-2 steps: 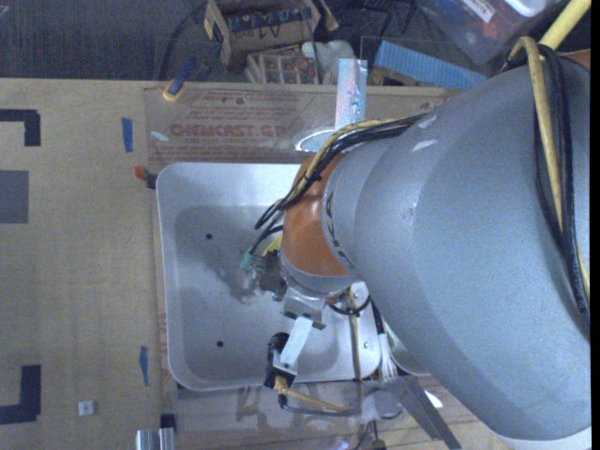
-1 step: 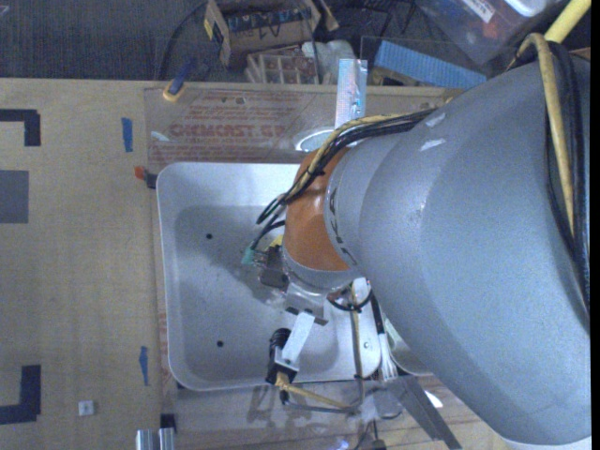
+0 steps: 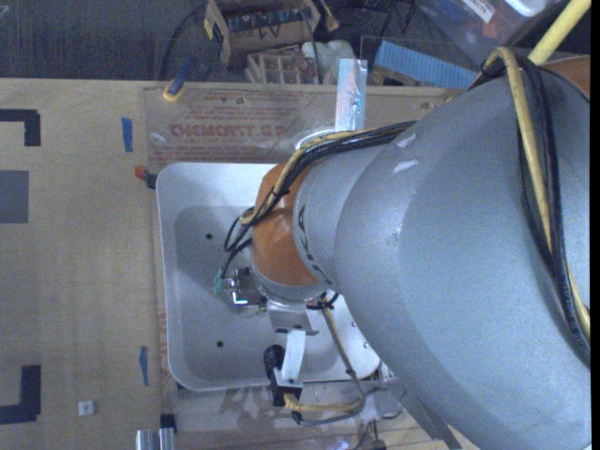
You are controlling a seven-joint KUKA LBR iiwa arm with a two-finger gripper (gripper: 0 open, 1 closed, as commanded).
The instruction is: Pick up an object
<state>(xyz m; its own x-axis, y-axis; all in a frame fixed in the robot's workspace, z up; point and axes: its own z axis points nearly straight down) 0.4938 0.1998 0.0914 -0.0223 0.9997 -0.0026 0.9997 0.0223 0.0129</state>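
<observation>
A: What sort of place is this?

B: A robotics lab or workshop. A large grey robot arm [image 3: 450,251] with an orange band and bundled black and yellow cables reaches over a plywood bench [image 3: 84,251].

A: What else shows it?

B: Black tape marks [image 3: 23,127] and blue tape strips [image 3: 127,135] sit along the bench's left side. A white bin [image 3: 187,251] rests on it. Beyond the far edge stand cluttered cardboard boxes [image 3: 262,22].

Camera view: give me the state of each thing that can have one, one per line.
Arm: reaching from the right, low over the bin.
Claw: hidden beneath the wrist; grasp cannot be judged.
White bin: upright on the bench, largely covered by the arm.
Cables: draped along the arm, attached.
</observation>
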